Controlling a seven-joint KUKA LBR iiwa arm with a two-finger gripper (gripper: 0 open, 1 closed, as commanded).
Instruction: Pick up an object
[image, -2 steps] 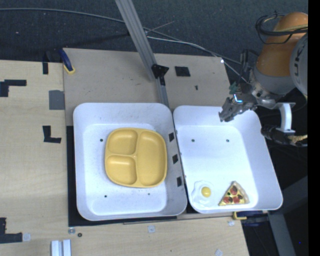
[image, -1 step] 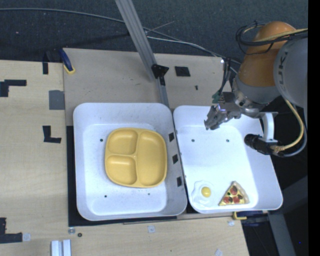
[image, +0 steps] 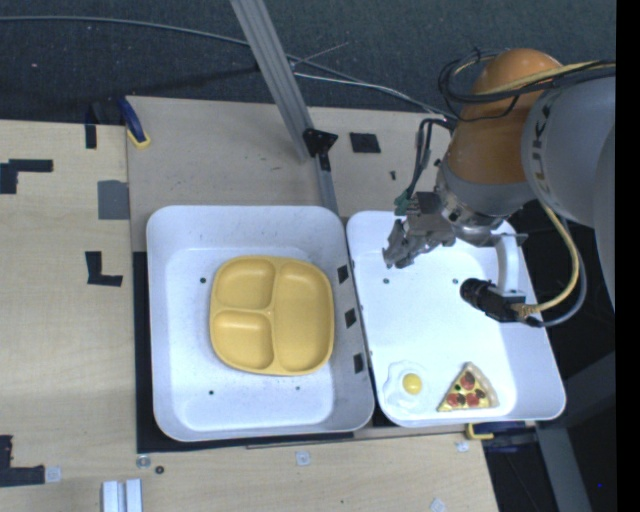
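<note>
Jaws of the gripper (image: 398, 252) cannot be read as open or closed; they appear as a small dark cluster pointing down and to the left, and no object can be made out between them. They hang over the upper left part of the right bin (image: 440, 330), close to its left wall. Behind them, up and to the right, the grey arm (image: 560, 130) rises out of view, with its orange band (image: 500, 110) sitting just above the wrist. Black and yellow cables loop from the wrist down along the right side of the bin.

Well below the jaws, at the near edge of the same bin, lie two small toy foods. A fried egg (image: 406, 384), white with a yellow yolk, sits almost straight below the jaws. Just beside it, farther right, lies a pizza slice (image: 468, 390), a yellow triangle with red spots. Both are well apart from the jaws, with bare white bin floor between.

To the left of the jaws, past the wall that divides the two containers, is the left bin (image: 180, 330). A yellow divided plate (image: 271, 314) with three compartments lies flat in its middle, below and to the left of the jaws. Both bins rest on a tan wooden bench (image: 60, 300) marked with patches of black tape. A grey metal bar (image: 285, 85) slants across the bench above and to the left of the jaws.
</note>
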